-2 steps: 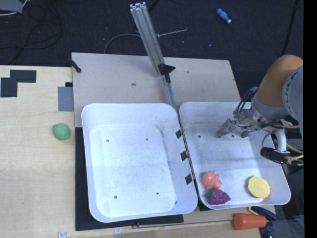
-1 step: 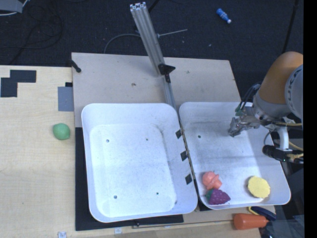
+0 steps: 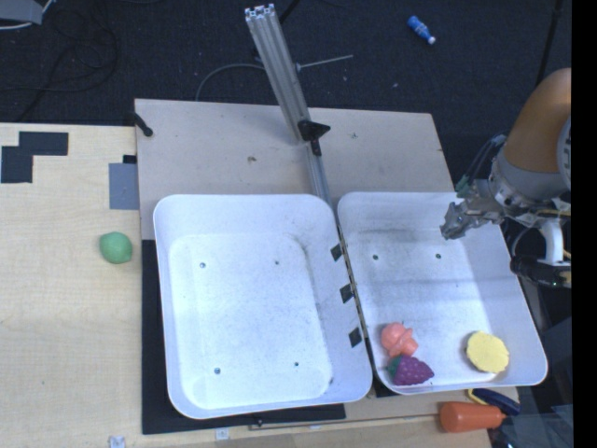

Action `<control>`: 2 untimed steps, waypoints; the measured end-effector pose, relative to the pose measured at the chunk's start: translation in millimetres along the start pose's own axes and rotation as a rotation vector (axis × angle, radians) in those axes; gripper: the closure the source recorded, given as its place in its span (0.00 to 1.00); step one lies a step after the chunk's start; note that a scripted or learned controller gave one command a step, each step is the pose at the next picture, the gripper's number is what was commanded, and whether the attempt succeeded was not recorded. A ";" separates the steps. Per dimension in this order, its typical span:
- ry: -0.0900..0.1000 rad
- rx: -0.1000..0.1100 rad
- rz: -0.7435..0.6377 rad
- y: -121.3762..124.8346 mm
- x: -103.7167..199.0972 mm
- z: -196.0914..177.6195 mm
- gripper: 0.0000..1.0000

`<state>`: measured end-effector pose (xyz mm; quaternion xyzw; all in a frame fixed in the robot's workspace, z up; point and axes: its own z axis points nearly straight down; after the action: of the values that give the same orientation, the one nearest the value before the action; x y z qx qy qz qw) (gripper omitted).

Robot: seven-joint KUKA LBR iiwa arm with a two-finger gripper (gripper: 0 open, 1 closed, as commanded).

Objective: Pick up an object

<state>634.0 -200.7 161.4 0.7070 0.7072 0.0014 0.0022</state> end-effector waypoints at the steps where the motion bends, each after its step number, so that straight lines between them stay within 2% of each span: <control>1: 0.000 0.001 0.000 -0.2 -5.3 -43.8 1.00; 2: 0.000 0.001 0.001 -2.4 -7.1 -86.4 1.00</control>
<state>631.1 -207.7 247.8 0.7072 0.7070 0.0009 0.0016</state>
